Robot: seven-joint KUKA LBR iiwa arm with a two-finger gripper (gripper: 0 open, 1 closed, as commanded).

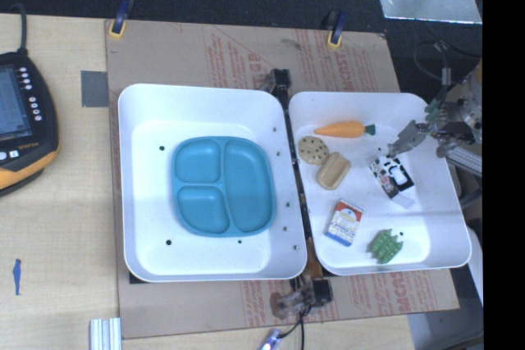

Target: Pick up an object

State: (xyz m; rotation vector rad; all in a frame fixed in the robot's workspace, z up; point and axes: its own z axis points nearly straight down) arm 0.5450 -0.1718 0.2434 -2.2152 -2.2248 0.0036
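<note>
Two white bins sit side by side on a cardboard sheet (pixel 205 53) clamped to the bench. The left bin (pixel 139 242) holds a blue divided plate (pixel 223 186), three compartments, lying flat near the middle. The right bin (pixel 447 234) holds the loose items: an orange carrot (pixel 340 129) at the far side with its green tip pointing right, a round cookie (pixel 312 149) just near of it toward the left wall, a tan bread piece (pixel 333 171) touching or just beside the cookie, a small card box (pixel 345 223) with red and white print further toward the near side, a green lumpy toy (pixel 385 246) near the near-right corner, and a black and white object (pixel 392 176) right of centre. The gripper (pixel 408 137) comes in from the right edge over the far-right part of the right bin, one grey finger angled down and left, its tip just above the black and white object; contact cannot be told. Whether the gripper is spread or closed cannot be told, and nothing is seen gripped. A black and yellow handheld controller (pixel 20 123) lies at the far left of the bench.
</note>
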